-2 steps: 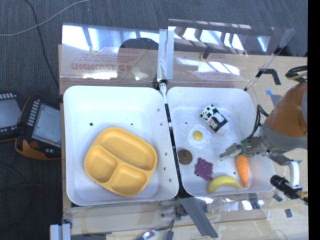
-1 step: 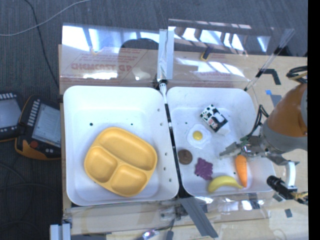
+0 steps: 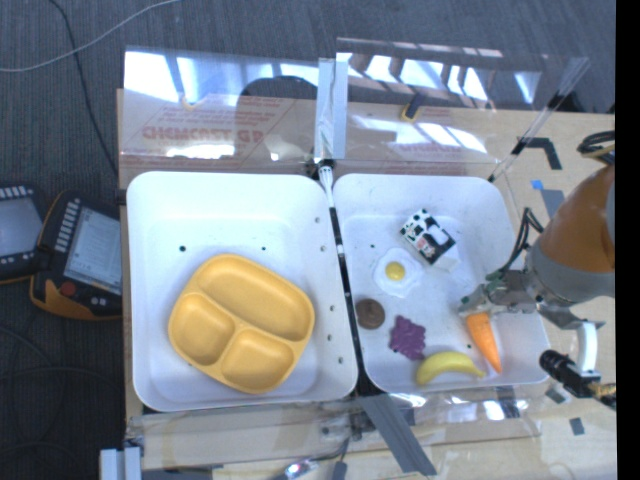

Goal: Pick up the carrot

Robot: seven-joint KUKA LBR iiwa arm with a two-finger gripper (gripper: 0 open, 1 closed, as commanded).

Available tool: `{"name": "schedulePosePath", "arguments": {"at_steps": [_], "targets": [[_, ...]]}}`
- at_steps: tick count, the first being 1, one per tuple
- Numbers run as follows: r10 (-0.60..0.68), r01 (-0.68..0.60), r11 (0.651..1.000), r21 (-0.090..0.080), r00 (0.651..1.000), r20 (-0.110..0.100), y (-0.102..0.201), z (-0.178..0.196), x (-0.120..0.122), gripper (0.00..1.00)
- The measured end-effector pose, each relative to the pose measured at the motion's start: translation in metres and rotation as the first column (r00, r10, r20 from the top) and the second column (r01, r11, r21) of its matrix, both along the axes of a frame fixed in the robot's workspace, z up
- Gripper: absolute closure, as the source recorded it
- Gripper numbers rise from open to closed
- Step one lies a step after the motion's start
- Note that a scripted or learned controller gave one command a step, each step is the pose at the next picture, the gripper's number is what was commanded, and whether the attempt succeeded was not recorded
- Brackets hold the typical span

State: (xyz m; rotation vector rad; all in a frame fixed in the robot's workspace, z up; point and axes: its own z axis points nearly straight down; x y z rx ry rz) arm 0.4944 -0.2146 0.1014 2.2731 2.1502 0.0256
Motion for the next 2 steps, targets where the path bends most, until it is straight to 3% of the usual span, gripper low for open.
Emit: {"name": "schedulePosePath", "arguments": {"at_steps": [1, 2], "targets": [[-0.021, 0.021, 1.000, -0.009, 1.000, -0.006, 0.049, -0.010, 0.043, 1.00], [0.031, -0.031, 1.000, -0.006, 0.999, -0.023, 0.062, 0.107, 0.084, 1.00]]}}
